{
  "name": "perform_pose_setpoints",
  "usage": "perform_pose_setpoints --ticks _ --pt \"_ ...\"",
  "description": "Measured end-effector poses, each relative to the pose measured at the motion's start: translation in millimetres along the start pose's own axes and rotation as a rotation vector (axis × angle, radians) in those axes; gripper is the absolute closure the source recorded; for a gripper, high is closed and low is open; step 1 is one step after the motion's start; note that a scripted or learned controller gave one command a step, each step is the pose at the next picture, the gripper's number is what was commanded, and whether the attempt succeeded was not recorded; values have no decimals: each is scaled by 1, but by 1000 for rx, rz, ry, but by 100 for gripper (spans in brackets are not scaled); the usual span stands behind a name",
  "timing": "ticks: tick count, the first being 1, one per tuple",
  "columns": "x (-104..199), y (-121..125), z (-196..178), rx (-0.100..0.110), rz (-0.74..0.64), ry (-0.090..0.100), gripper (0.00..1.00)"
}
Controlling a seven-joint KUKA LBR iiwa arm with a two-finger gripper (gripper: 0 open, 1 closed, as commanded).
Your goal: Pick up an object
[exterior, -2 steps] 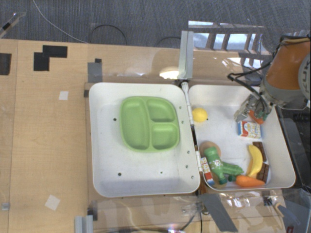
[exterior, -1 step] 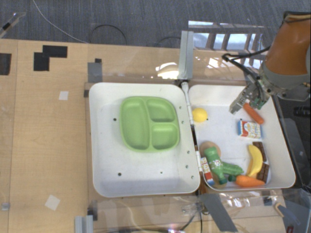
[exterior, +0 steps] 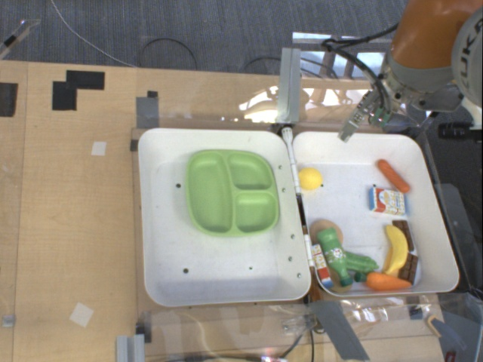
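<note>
My gripper hangs over the far rim of the right bin, above its back left part, with nothing visibly held. Below it in that bin lie a yellow lemon, a red sausage and a small printed carton. Toward the front edge are a banana, a green bottle, an orange carrot and a brown bar. The lemon is the nearest item to the gripper, lower and to the left.
The left bin holds a green divided plate. A metal post stands behind the divider between the bins. The arm's orange band and cables sit at the upper right.
</note>
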State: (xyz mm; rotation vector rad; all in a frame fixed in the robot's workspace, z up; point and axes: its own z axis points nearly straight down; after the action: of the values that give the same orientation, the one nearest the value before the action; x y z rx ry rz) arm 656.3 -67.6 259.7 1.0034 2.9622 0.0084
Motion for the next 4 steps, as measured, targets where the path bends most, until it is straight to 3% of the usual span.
perform_pose_setpoints --ticks 1,2,3,4 --pt "-2 -71 106 8 -201 10 100" --pt "-55 -97 110 4 -472 1 100" --pt "-55 -96 110 3 -473 1 0" --pt "-67 -120 161 -3 -500 -10 0"
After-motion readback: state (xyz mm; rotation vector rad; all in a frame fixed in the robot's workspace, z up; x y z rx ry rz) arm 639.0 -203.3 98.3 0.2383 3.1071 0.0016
